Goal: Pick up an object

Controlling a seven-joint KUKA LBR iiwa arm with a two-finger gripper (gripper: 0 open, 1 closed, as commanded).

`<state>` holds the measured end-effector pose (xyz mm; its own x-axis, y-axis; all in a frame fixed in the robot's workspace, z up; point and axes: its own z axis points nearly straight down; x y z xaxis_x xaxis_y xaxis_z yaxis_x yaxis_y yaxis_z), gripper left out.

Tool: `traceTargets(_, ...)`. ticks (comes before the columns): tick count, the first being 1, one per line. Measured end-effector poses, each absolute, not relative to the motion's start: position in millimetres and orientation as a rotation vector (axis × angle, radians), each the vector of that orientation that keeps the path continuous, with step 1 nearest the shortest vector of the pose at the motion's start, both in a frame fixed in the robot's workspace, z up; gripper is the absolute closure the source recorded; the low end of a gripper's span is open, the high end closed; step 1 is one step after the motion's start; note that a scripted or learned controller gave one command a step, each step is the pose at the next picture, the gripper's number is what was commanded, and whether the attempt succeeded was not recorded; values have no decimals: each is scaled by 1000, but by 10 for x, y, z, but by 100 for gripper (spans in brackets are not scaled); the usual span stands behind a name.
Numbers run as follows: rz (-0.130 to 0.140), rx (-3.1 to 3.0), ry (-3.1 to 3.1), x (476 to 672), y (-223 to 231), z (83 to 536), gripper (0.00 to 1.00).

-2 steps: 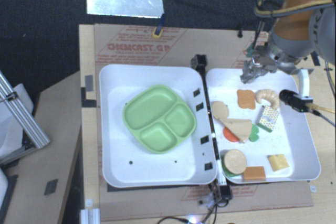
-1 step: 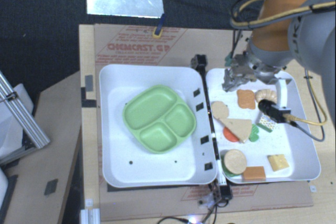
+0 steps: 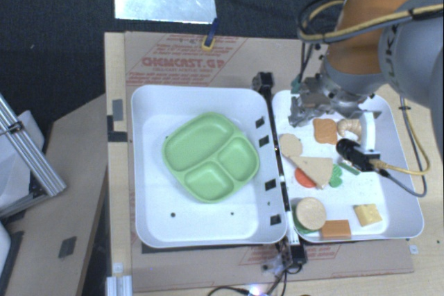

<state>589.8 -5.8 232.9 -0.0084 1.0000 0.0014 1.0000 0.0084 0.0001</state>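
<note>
Gripper [image 3: 303,109] of mine hangs at the right bin's [image 3: 409,215] upper-left corner; whether it is spread or pinched I cannot tell. Beside it lies an orange piece [image 3: 324,130]. Red print on the cardboard [image 3: 182,59] is too blurred to read. Left bin [image 3: 149,211] holds a green tray [image 3: 211,157].

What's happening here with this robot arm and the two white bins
A grey robot arm reaches in from the right, its hand low over the far corner of the right bin, which holds small toy foods. An orange piece and a croissant-like piece lie just beside it. Nothing can be seen between its fingers. The left bin holds a green divided plate.
</note>
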Motion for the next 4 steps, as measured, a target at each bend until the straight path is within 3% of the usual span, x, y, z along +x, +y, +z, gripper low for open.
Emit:
traceTargets(1,1,-2220,-2223,5949,-103,2138,100)
traceTargets(2,-4,-2221,-2224,6026,-155,2313,100)
traceTargets(3,0,-2216,-2227,5936,-41,2164,100)
traceTargets(4,-4,-2217,-2229,6065,-95,2276,100)
